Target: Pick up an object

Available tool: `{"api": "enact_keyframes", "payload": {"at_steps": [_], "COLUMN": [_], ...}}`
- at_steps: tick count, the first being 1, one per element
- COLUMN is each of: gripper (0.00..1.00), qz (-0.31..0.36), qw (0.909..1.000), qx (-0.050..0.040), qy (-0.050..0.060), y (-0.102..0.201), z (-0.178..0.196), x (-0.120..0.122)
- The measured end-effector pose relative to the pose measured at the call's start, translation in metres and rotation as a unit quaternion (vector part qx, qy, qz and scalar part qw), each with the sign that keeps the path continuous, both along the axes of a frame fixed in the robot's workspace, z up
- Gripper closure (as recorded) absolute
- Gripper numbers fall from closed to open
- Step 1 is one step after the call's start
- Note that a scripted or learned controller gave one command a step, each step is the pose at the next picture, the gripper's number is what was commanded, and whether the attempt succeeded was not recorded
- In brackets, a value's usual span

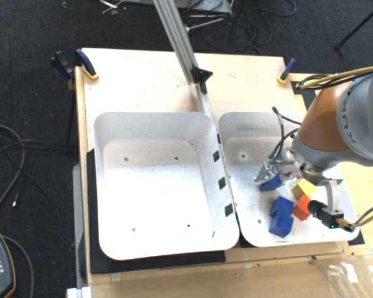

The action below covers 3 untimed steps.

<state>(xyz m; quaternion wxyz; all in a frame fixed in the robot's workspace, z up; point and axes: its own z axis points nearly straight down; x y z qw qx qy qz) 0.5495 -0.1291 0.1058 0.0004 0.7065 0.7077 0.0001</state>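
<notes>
The right bin (248, 135) contains blue (281, 216), yellow (304, 188) and orange (301, 208) blocks. The gripper (268, 176) state is indeterminate.

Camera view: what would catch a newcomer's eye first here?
The grey arm with its orange band reaches in from the right over the right bin. Under it, bright blocks cluster: a blue block, an orange one, a yellow one. The end effector sits low beside them.

Two bins sit side by side on the bench (143, 82); blocks (281, 216) lie in the right bin (245, 135), near side.
</notes>
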Motion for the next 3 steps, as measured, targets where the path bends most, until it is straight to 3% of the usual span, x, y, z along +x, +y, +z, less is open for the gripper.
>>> {"api": "enact_keyframes", "payload": {"at_steps": [1, 2, 3], "gripper": [1.00, 1.00, 1.00], "qz": [0.001, 0.004, 0.004], "qw": [1.0000, 1.0000, 1.0000], "qx": [-0.0006, 0.0011, 0.0019], "qy": [-0.003, -0.003, 0.003], "y": [0.006, 0.077, 0.156], "z": [0.052, 0.135, 0.098], "x": [0.033, 0.008, -0.014]}}
